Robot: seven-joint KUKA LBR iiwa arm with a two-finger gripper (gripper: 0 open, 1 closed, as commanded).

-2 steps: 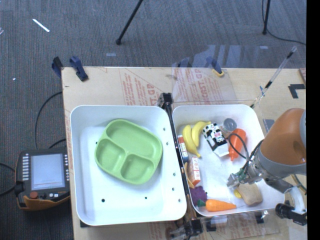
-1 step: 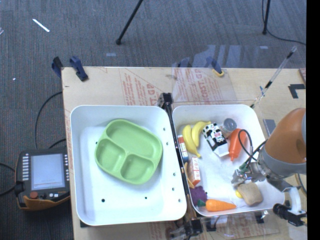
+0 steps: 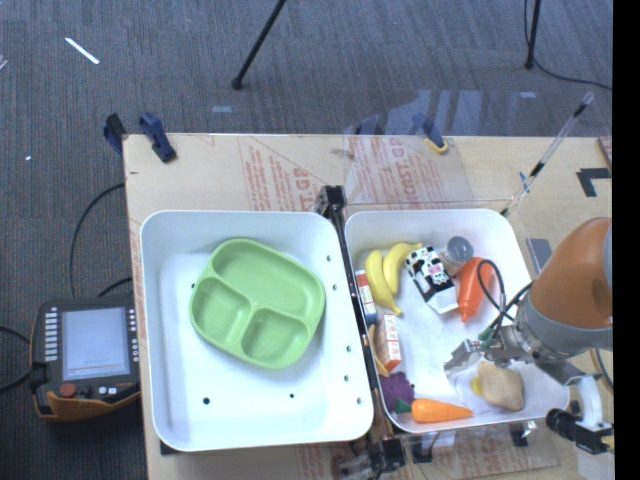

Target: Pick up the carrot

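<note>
- The carrot [image 3: 441, 410] lies flat along the near wall of the right bin [image 3: 500, 220], tip pointing right, green top at a purple item [image 3: 400, 387]; it is orange, tapered and smooth — likely to roll or slip.
- The gripper [image 3: 474, 354] hangs just above it, beside a beige bread-like piece [image 3: 500, 386]; whether its jaws are apart I cannot tell.
- Risk — closing on that piece instead, or the bin wall blocking one finger.
</note>
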